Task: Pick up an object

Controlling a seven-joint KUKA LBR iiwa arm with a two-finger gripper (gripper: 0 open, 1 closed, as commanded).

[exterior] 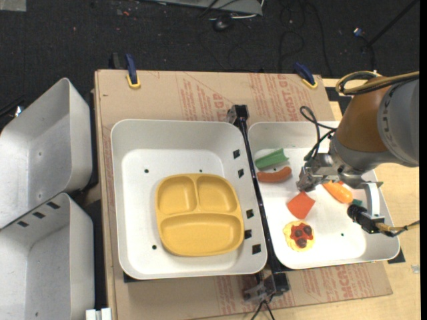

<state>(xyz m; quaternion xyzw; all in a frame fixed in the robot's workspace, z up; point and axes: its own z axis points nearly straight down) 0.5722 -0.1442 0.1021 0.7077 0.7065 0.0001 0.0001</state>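
The right bin (347,249) holds several toy foods. A green flat piece (270,159) lies at its back left, with a red-orange sausage (274,175) just in front of it. An orange-red wedge (301,205) lies near the middle. A small yellow round piece with dark red spots (299,235) sits toward the front. An orange carrot-like piece (338,191) lies to the right of the wedge. My gripper (309,181) hangs low over the bin, just behind the wedge, between the sausage and the carrot-like piece. Nothing is visibly held in it.
The left bin (133,179) carries a yellow divided plate (199,213). A black divider (252,179) runs between the two bins. Grey trays (40,179) stand off the bench to the left. The arm (373,125) reaches in over the right bin's far right corner.
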